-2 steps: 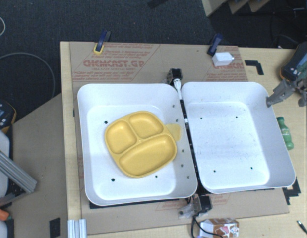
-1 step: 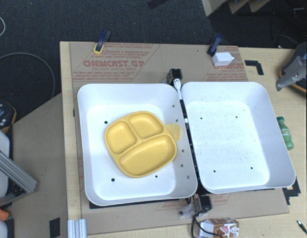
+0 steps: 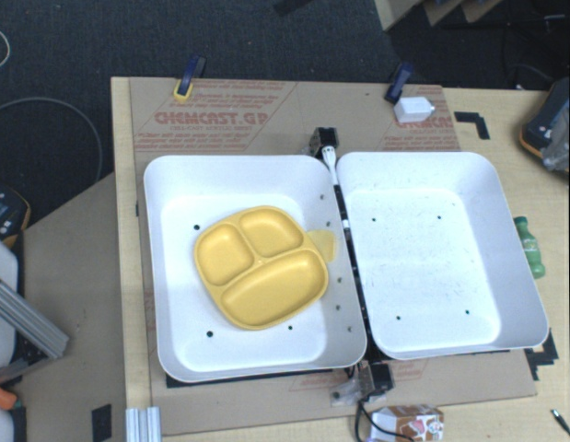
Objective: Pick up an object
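Observation:
A yellow divided plate point(image 3: 260, 266) with three compartments lies flat in the left white bin point(image 3: 174, 191), near its middle and slightly toward the right wall. A small flat yellow piece point(image 3: 322, 243) peeks out from under the plate's right edge. The right white bin point(image 3: 432, 247) sits beside it, touching along the middle seam.
Both bins rest on a cardboard sheet point(image 3: 266, 109) clamped at the back by two clips point(image 3: 185, 79). A green object point(image 3: 529, 247) lies just outside the right bin's right wall. Cables and a small connector point(image 3: 395, 422) sit at the front edge.

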Tool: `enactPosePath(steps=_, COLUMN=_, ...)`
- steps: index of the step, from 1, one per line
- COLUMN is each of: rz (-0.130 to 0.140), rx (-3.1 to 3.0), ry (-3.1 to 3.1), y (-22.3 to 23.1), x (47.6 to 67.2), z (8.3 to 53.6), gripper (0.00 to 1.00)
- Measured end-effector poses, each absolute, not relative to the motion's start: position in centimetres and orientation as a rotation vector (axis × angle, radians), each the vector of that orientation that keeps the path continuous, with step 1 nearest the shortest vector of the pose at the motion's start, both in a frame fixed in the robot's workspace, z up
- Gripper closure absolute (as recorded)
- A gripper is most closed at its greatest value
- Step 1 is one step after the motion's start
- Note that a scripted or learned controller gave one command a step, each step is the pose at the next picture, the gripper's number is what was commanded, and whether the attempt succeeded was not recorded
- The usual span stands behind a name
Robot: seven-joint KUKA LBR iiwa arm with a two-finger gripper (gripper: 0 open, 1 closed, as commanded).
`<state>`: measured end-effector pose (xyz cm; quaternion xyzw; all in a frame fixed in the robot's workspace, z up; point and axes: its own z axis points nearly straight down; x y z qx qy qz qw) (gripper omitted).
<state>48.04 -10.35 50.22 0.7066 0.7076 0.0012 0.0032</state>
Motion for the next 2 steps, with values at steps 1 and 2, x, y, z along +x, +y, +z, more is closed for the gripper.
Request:
enactPosePath(steps=1, rz=-0.009, rx=2.228, ry=2.225, y=-10.1, x=47.9, z=40.7, gripper=1.0)
enactPosePath(steps=2, rz=-0.003, rx=2.21, ry=2.243, y=2.9, x=48.2, z=37.1, gripper=1.0)
